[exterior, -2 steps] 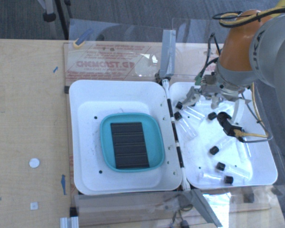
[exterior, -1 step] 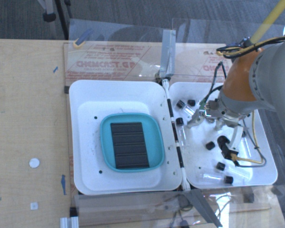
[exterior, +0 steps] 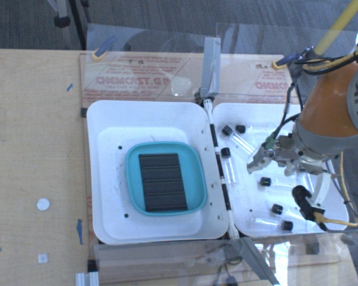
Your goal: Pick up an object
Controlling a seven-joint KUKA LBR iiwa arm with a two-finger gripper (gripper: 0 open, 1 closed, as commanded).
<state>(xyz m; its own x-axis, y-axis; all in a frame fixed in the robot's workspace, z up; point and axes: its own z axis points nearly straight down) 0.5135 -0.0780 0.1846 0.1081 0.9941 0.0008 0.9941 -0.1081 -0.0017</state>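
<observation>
Right now my claw hangs over the right bin, near its middle, with my grey wrist and orange band coming in from three o'clock. From this slant I cannot tell how the claw is set, and I see nothing held in it.

What I could pick lies scattered about me: clear tubes with black caps. One tube lies at eleven o'clock from my claw, its cap toward the bin's far corner, and a loose black cap sits just beside it. Another capped tube lies along the divider at nine o'clock. A small black cap sits just below me at six o'clock, and two more black pieces rest near the bin's front edge at five o'clock. The left bin holds a teal tray with a dark ribbed insert, well apart from me.

I judge the six o'clock cap the nearest target, though it is small and may skid. To do this well I should centre over it before descending and stay clear of the black cable looping at four o'clock.
</observation>
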